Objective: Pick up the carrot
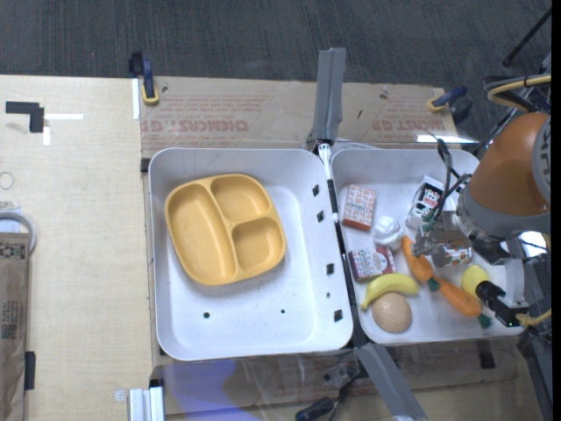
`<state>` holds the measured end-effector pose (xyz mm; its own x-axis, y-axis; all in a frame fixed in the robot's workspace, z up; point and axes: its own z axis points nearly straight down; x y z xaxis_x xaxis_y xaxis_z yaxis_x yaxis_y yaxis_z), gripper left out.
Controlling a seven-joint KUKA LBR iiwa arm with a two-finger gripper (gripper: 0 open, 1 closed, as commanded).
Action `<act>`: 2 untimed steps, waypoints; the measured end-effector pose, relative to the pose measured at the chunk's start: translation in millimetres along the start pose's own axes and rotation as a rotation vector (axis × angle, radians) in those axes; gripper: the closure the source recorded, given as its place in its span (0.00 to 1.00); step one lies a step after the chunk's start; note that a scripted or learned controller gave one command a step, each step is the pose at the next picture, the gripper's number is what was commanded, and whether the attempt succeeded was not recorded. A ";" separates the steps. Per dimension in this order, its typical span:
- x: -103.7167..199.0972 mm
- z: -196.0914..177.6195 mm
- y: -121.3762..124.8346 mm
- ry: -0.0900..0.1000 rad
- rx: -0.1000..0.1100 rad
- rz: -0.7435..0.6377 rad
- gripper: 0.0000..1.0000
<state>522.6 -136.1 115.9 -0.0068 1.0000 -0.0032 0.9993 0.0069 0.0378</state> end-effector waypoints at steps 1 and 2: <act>0.1 0.6 -0.5 0.000 0.002 0.000 0.00; 37.9 20.4 46.1 0.004 0.040 -0.075 0.00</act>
<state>569.2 -98.0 97.2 -0.0813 0.9967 -0.0002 0.9967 0.0813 -0.0020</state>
